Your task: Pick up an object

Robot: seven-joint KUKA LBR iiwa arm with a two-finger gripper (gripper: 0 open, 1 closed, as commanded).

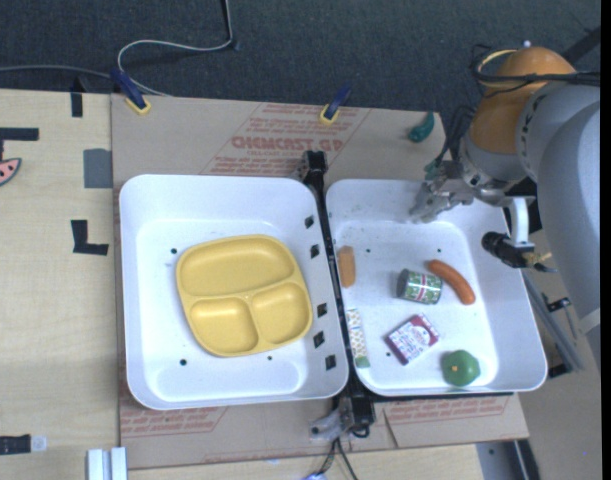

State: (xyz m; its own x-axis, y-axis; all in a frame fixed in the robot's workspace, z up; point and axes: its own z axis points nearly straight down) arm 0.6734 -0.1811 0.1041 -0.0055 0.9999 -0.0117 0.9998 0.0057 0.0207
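The right bin (385,223) holds several small things: a green can (421,287) lying on its side, an orange-red sausage (452,280) just right of it, a maroon packet (412,339), a green ball (461,367), a small tan piece (346,266) near the left wall and a printed strip (356,336) along that wall. My gripper (431,200) hangs over the bin's far right corner, above and apart from all of them. Nothing shows between its fingers.
The left bin (150,208) carries a yellow divided plate (245,293). Black clips (314,163) join the two bins along the middle. A teal clip (421,128) lies on the cardboard behind the right bin. The arm's grey body (575,198) looms over the right side.
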